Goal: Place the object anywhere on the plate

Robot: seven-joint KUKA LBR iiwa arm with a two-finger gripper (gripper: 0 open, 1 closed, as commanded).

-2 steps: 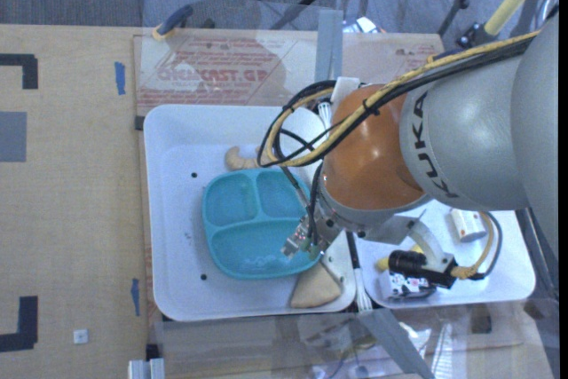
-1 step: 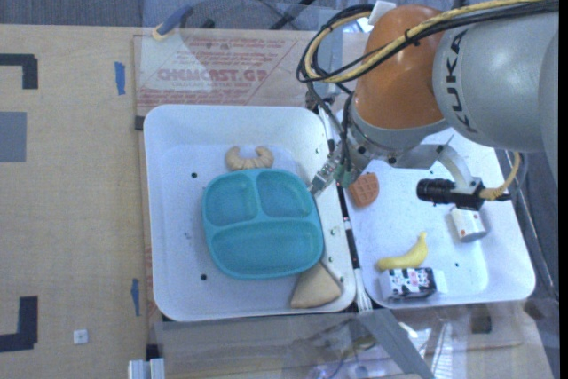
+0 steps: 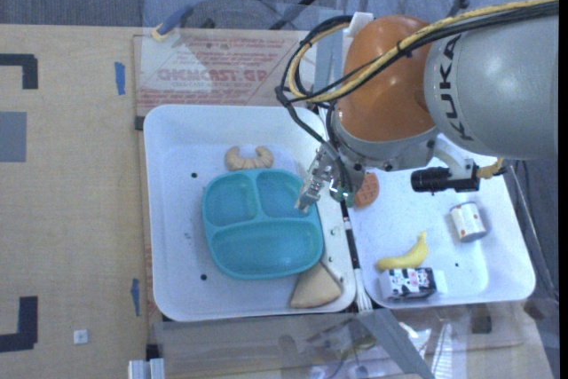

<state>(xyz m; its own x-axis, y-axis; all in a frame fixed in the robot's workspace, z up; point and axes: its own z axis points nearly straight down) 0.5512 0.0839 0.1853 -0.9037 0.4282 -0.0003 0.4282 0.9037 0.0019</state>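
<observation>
A teal divided plate (image 3: pixel 263 226) lies in the left bin (image 3: pixel 169 191). My gripper (image 3: pixel 316 187) hangs over the plate's upper right rim, close to the wall between the two bins, and I see nothing held in it. A beige curled pastry (image 3: pixel 248 158) lies just beyond the plate's far edge. A tan wedge (image 3: pixel 316 289) rests at the plate's near right corner. A reddish-brown round piece (image 3: pixel 367 189) sits in the right bin, right next to the gripper and partly hidden by the wrist.
The right bin (image 3: pixel 506 280) holds a yellow banana (image 3: pixel 404 253), a black-and-white carton (image 3: pixel 408 282) and a small white can (image 3: pixel 468 222). The arm's orange band (image 3: pixel 386 89) and grey body cover the far part of the right bin.
</observation>
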